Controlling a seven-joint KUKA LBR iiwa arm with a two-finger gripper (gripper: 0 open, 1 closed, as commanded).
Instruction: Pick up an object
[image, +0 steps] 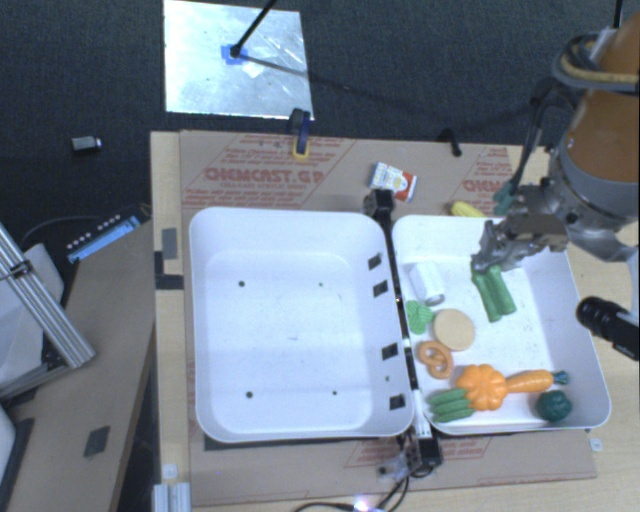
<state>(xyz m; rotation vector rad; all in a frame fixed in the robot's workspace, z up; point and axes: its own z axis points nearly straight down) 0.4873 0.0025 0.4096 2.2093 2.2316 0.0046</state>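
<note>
The arm (600, 130) is cut off by the top and right edges. The gripper (490, 262) covers the upper end of a green cylinder (494, 297), and whether it touches that end cannot be told. The print on a small red-and-white packet (393, 180) is too small to read.

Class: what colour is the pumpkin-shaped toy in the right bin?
The pumpkin-shaped toy is orange, seen best in the camera view.
</note>
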